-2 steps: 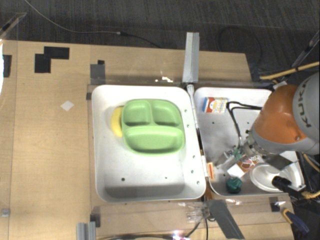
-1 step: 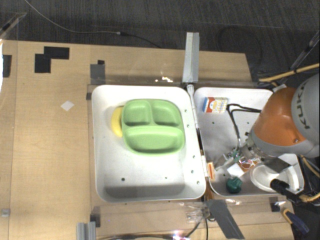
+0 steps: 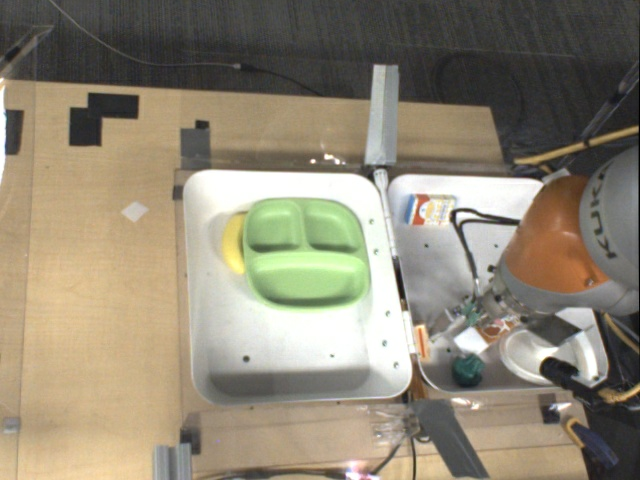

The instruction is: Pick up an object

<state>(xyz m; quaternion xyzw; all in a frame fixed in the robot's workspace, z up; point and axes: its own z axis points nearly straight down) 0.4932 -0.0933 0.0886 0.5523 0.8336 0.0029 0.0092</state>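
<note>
1. Two white bins sit side by side on my bench: the left bin (image 3: 215,298) and the right bin (image 3: 430,258).
2. Filling much of the left bin's upper half is a green divided tray (image 3: 303,251), lying flat with its three compartments facing up.
3. At the tray's left edge, a yellow object (image 3: 232,245) peeks out, partly hidden under or behind the tray.
4. I reach in from the right, and my arm (image 3: 560,238) covers much of the right bin with its orange band.
5. My pincer (image 3: 478,316) is low in the right bin's lower half, among a small clutter of objects; whether it is open or closed on anything, I cannot tell.
6. Just below my pincer lies a small dark green object (image 3: 467,370), near the bin's front wall.
7. To its right sits a white bowl-like object (image 3: 528,356), partly under my arm.
8. Near the right bin's back wall rests a small printed card or packet (image 3: 428,209), well apart from my pincer.
</note>
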